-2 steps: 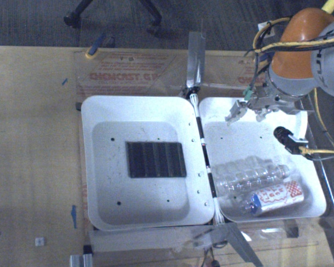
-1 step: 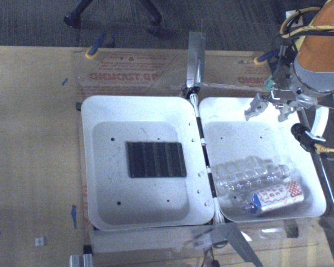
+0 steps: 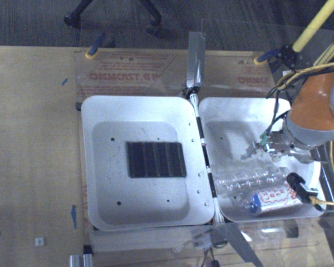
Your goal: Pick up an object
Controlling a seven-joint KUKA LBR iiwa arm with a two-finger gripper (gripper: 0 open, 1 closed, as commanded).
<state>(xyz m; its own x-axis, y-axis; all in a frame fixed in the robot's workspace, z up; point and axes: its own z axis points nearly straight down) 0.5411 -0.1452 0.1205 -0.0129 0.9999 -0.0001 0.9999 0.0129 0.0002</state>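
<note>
In the right bin [image 3: 234, 111] a clear plastic bottle [image 3: 250, 180] lies on its side near the front. Just in front of it rests a white tube with red print and a blue cap [image 3: 271, 198]. My gripper [image 3: 260, 149] hangs low over the right bin's middle, just behind the bottle, on the grey arm with its orange band [image 3: 317, 107] coming in from the right. I see nothing held in the gripper. A dark ribbed rectangular block [image 3: 156, 159] lies flat in the centre of the left bin [image 3: 100, 149].
A ridge with white cables [image 3: 203, 143] divides the two bins. A metal bracket [image 3: 195, 63] stands behind them on the wooden bench. Clamps [image 3: 94, 48] hold a clear sheet at the back.
</note>
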